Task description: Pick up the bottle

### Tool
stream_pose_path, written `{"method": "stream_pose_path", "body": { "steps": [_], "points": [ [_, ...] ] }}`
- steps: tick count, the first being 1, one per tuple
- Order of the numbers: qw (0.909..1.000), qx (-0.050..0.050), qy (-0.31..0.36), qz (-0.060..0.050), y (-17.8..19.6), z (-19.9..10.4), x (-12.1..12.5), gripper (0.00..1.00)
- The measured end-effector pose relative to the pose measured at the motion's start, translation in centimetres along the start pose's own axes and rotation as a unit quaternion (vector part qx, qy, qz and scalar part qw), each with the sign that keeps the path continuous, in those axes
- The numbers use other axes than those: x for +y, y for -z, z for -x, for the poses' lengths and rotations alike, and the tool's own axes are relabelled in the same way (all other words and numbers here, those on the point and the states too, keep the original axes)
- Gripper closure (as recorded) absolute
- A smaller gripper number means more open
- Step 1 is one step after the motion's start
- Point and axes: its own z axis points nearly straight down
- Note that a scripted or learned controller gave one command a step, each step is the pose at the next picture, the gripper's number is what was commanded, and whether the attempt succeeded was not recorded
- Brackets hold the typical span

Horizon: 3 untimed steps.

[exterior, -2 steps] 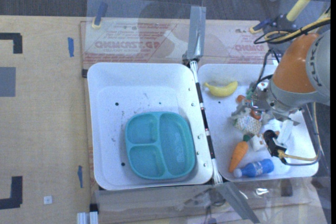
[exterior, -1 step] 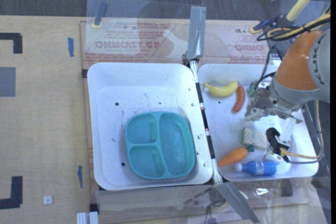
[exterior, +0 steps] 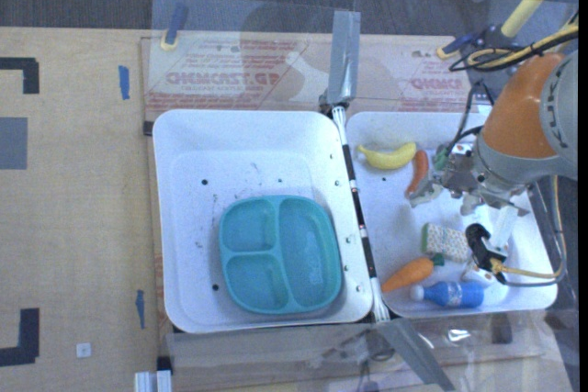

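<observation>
The bottle [exterior: 452,294] is small and blue with a white cap. It lies on its side along the front wall of the right bin [exterior: 542,289]. My gripper [exterior: 457,183] hovers over the middle of the right bin, well behind the bottle and apart from it. Nothing is visibly held by the gripper. An orange carrot [exterior: 407,274] lies just left of the bottle's cap.
A pale checked sponge [exterior: 446,240] lies between the gripper and the bottle. A red pepper [exterior: 418,172] and a yellow banana [exterior: 388,155] sit at the back left of the right bin. The left bin [exterior: 184,142] holds a teal divided plate [exterior: 277,254].
</observation>
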Motion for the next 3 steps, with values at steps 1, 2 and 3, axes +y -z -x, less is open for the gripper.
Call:
{"method": "stream_pose_path", "body": {
  "steps": [1, 2, 3],
  "points": [
    [0.9998, -0.001, -0.022, -0.002, -1.1, -3.8, 5.1, 0.0],
    [0.9998, -0.001, -0.021, 0.0, 0.0, -3.9, 5.3, 1.0],
    [0.996, -0.001, 0.089, -0.003, 8.6, -9.2, 4.1, 1.0]
  ]
}}
